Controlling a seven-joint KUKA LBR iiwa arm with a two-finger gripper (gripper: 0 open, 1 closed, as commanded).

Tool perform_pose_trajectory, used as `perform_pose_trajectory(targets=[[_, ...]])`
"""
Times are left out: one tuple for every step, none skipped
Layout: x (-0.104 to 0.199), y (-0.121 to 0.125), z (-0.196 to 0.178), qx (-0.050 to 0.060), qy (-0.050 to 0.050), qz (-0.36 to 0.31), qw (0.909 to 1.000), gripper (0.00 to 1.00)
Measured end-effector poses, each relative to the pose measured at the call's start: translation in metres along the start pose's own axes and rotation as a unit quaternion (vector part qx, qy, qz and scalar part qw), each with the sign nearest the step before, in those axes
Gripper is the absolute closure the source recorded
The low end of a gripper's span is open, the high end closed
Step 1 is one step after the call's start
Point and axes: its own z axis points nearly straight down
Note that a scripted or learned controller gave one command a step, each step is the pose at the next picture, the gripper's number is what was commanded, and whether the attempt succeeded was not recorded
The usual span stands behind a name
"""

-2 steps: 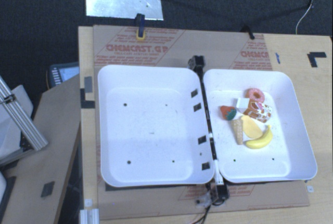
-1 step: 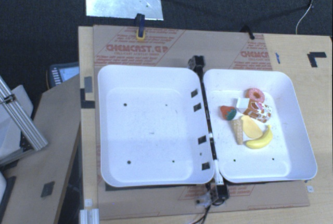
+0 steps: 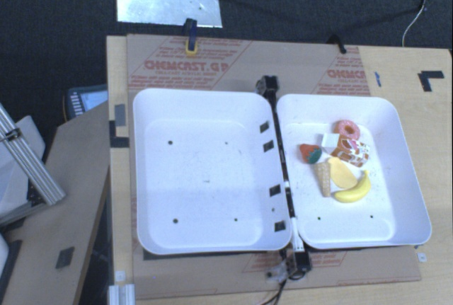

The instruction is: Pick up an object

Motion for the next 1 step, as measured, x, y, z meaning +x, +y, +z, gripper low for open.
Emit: perform_pose_trajectory(targets=[[-0.0001, 0.0, 0.0005, 0.001, 0.0, -0.001, 1.0, 0.0]])
